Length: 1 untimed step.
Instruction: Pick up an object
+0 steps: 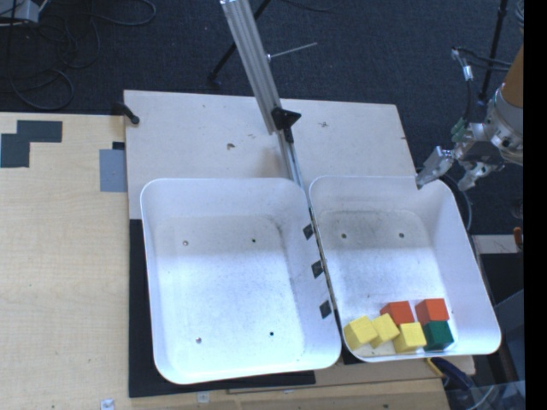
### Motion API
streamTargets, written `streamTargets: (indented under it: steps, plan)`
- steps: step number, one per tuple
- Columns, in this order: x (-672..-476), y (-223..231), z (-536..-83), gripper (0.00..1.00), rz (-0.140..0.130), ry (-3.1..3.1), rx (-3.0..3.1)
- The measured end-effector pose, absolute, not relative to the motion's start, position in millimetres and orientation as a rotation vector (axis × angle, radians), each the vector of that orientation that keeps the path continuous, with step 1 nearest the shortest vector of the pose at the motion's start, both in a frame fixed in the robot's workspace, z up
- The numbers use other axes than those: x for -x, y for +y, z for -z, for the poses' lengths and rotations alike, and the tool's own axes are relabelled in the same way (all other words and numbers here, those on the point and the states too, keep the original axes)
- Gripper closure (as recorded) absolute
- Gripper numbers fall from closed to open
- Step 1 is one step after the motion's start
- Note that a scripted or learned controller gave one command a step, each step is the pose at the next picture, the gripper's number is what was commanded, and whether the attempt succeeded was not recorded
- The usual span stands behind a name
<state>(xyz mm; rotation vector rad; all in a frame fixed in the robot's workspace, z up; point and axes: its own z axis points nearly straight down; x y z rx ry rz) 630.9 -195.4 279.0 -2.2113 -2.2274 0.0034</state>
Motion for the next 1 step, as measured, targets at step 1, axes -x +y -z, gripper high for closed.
streamTargets:
  steps: [1]
  plan:
    - [-566.4, -152.4, -98.9, 0.0, -0.009, -2.21, 2.216]
